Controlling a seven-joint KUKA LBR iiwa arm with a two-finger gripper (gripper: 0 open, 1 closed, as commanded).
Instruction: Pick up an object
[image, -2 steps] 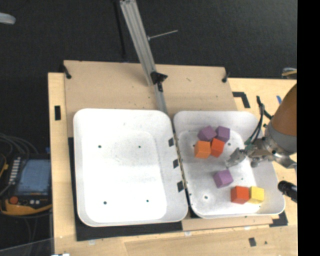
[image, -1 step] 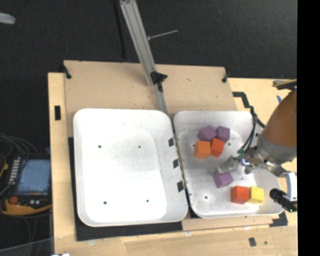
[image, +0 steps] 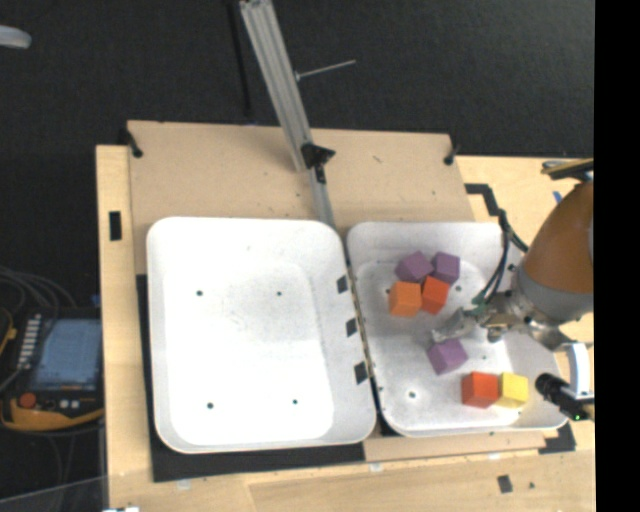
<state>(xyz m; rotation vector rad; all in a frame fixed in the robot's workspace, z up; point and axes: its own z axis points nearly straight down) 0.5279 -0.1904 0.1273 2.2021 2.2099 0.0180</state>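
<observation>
Arm (image: 560, 260) uppermost, from right. Tool (image: 462, 322) in right bin (image: 400, 410), tips just above-right of lone purple block (image: 447, 354); red (image: 481, 388) and yellow (image: 514, 388) blocks below-right. Finger state: cannot tell.

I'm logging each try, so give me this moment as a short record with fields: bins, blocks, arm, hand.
left bin: white, shallow, no blocks seen in it
right bin: white, holds all the blocks
top cluster: two purple blocks, two orange blocks, packed together
middle: one purple block, apart from the rest
lower right: red block touching yellow block
arm: reaches in from the right, over the right bin
hand: just above the lone purple block; holding nothing visible
</observation>
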